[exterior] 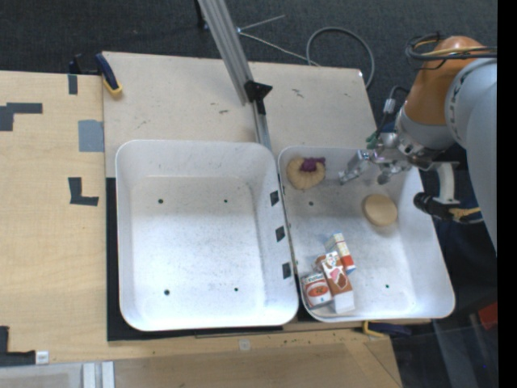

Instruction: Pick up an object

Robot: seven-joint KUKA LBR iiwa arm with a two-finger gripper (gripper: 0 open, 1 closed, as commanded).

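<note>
You see the pale wooden bench on dark carpet. In the right white bin, the gripper hangs, jaws narrow, holding nothing; a round tan disc lies just below them.

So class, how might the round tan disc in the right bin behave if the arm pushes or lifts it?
The round tan disc lies flat on the right white bin, so a push would probably slide it rather than roll it. Its low, smooth-looking profile may give fingers little to catch. It looks small, so probably light.
</note>
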